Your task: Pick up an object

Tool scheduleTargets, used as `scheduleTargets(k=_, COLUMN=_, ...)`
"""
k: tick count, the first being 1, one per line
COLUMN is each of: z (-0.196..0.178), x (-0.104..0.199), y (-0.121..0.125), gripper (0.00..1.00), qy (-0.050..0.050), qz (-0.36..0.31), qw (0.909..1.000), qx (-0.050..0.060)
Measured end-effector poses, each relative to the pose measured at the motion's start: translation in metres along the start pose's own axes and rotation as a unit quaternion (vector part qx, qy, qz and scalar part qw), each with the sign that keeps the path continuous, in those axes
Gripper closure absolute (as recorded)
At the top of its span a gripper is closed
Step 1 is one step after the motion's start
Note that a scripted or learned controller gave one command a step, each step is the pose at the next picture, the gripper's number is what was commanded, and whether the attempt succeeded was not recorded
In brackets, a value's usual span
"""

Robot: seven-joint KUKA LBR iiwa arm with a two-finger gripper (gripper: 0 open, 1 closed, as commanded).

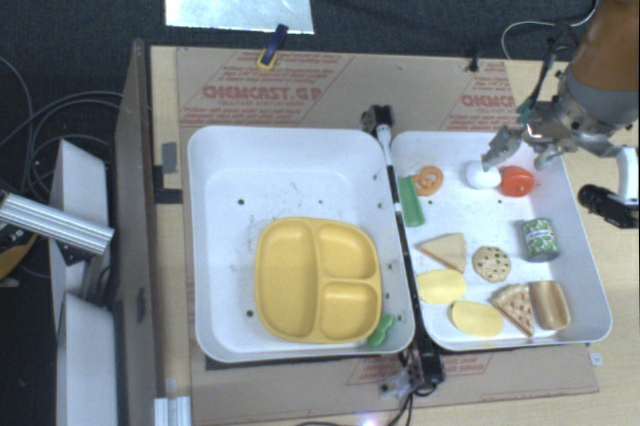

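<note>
My gripper point(522, 152) hangs over the far end of the right bin point(590, 284), reaching in from the upper right. Its two grey fingers point(497, 151) stand apart, open, with nothing between them. Just below them lie a white egg-like piece point(483, 176) and a red tomato point(517, 181), side by side. Further toy food lies in the same bin: an orange ring point(429, 179), a green stick point(409, 199), a green can point(540, 239), a sandwich wedge point(445, 251), a cookie point(491, 263), a pizza slice point(515, 306) and a bread roll point(549, 304).
The left bin point(230, 164) holds a yellow divided plate point(318, 279), with a small green piece point(380, 331) at its near right corner. Two yellow pieces point(441, 287) lie near the right bin's front. A ridge point(392, 184) divides the bins. Cables lie at the left of the bench.
</note>
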State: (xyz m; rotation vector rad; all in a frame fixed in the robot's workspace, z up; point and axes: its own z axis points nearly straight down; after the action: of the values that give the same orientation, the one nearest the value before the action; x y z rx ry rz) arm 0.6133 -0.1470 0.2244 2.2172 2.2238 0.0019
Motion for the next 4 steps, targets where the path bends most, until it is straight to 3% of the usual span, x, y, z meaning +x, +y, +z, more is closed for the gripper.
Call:
scheduleTargets(k=1, z=0.041, x=0.042, y=0.039, gripper=0.00, qy=0.000, qz=-0.003, qw=1.0000, qx=-0.001)
scheduleTargets(k=2, z=0.092, x=0.062, y=0.037, gripper=0.00, qy=0.000, qz=-0.002, qw=1.0000, qx=0.001)
scheduleTargets(k=3, z=0.132, x=0.060, y=0.037, gripper=0.00, qy=0.000, qz=0.000, qw=1.0000, qx=0.001)
scheduleTargets(k=4, z=0.139, x=0.063, y=0.037, gripper=0.00, qy=0.000, qz=-0.001, qw=1.0000, qx=-0.001)
